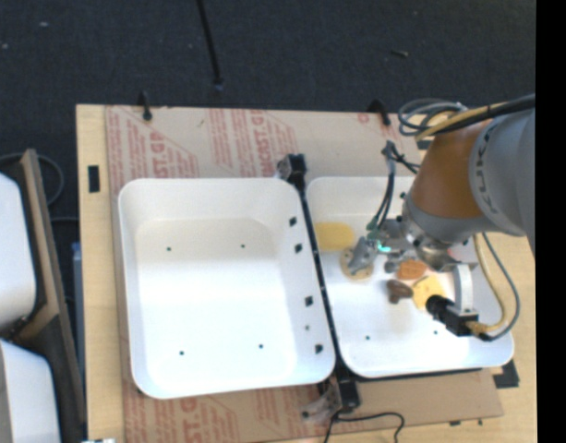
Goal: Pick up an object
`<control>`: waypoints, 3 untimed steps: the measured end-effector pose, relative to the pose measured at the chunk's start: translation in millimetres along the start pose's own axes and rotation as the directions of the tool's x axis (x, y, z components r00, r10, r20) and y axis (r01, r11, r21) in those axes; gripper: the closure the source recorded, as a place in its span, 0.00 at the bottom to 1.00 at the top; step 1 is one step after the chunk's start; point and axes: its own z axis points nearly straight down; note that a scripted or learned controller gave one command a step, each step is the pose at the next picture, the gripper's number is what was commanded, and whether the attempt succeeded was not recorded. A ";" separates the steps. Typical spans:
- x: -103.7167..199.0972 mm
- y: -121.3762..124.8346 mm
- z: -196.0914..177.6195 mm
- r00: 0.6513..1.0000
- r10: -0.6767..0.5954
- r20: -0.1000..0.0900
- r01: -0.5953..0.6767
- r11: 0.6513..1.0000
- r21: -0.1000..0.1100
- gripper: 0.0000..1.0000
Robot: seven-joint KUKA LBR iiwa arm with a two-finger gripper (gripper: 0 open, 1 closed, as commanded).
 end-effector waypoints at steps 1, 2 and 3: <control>-0.8 0.4 -10.6 1.000 0.002 0.000 -0.002 1.000 -0.001 1.00; -0.7 0.3 -10.2 1.000 0.002 0.000 -0.002 1.000 -0.001 0.00; -1.5 0.7 -20.8 1.000 0.003 0.001 -0.003 1.000 -0.002 1.00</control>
